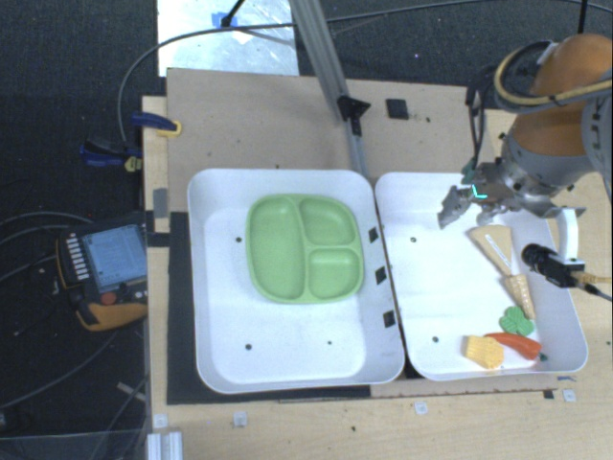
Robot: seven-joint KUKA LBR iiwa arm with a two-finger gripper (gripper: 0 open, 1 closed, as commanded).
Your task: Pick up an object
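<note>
Camera view: I look down at a slant on both bins, and the arm (pixel 560 94) comes in from the right.
Left bin (pixel 215 343): it holds a green divided plate (pixel 305 247), lying flat a little above the bin's middle, with one long compartment on the left and two smaller ones on the right.
Right bin (pixel 421 295): all the loose pieces I could pick lie here, along its right half.
Gripper (pixel 467 218): it hangs over the upper part of the right bin, tilted down and to the left. I read its two grey fingers as spread apart with nothing between them.
Cream wedge (pixel 492 246): the nearest piece, just below and right of the fingertips. I cannot tell whether it touches them.
Cone (pixel 521 293): a tan, ribbed piece below the wedge, pointing downward.
Green piece (pixel 517 321): small and leafy, at the cone's lower end.
Carrot (pixel 518 344): orange, lying slantwise right under the green piece, near the bin's lower right corner.
Yellow piece (pixel 485 352): blocky, just left of the carrot and touching or nearly touching it.
Board (pixel 249 123): brown, under both bins.
Control pad (pixel 105 262): on the dark floor well left of the bins, with cables around it.
</note>
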